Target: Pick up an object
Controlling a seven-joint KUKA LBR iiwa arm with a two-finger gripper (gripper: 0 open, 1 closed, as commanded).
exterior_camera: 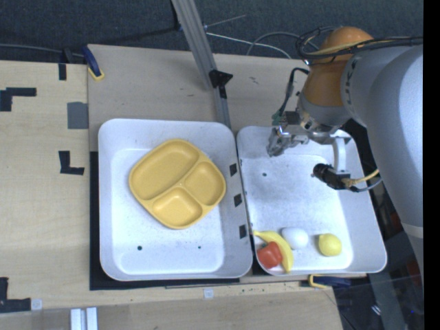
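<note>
Left bin (117, 184): holds 1 yellow tray (177, 183) with three compartments, lying flat near the bin's middle; nothing else in it.
Right bin (357, 205): 4 small objects, all bunched along the near edge.
Banana (280, 246): 1, curved, at the near left corner, touching the red fruit.
Red fruit (269, 255): 1, tucked under the banana's curve, against the bin wall.
White ball (296, 237): 1, just beside the banana.
Lemon (330, 245): 1, set a little apart to the right, with bare floor around it.
Gripper (278, 143): hangs over the far left corner of the right bin, well apart from the objects; nothing between its fingers, but whether they are spread or closed I cannot tell.
Step in hand: likely reaching toward a target, with no grasp begun.
Doing it well: the lemon looks the easiest pick, since it stands free; come straight down over its middle. The banana cluster risks a pinch on two things or a finger striking the wall.
</note>
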